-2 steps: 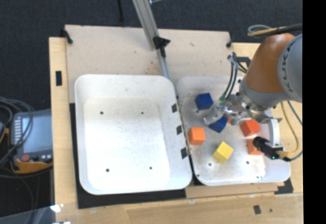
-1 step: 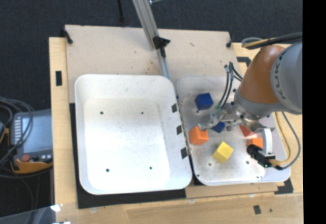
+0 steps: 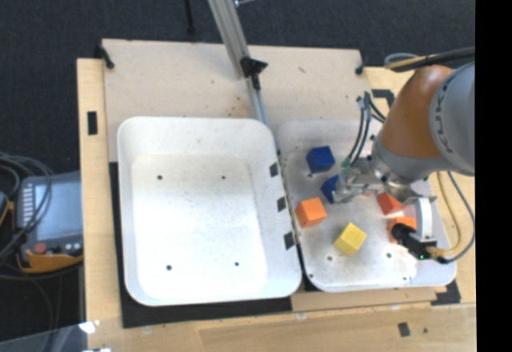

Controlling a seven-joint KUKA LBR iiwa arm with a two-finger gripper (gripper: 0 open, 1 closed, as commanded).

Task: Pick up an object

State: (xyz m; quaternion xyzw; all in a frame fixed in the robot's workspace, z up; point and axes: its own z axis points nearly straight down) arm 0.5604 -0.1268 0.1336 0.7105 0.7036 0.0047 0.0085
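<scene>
While the arm [image 3: 432,118] reaches in from the right of the frame, you find its gripper [image 3: 346,186] low over the right bin [image 3: 320,274], in the middle right of the picture, its tip just beside a small blue block [image 3: 329,188]. That block is dark blue and partly hidden under the gripper's metal tip, so you cannot tell whether it is touched or merely close; the view does not let you judge how the end effector stands. A second blue cube [image 3: 320,158], brighter and fully in view, sits just above it toward the upper part of the bin, apart from the gripper. An orange cube [image 3: 310,211] lies to the lower left of the gripper, near the bin's left wall, with its top face paler than its sides. A yellow cube [image 3: 350,238] rests below it, toward the bottom middle of the bin, turned at a slant so one corner points down. At the right, under the arm's wrist, you see a red-orange block [image 3: 390,203], half covered by the arm's hardware. The left bin [image 3: 128,182] fills the middle left of the frame, white with a few dark specks. A slanted aluminium rail [image 3: 224,10] runs from the top of the frame down to the gap between the bins.
</scene>
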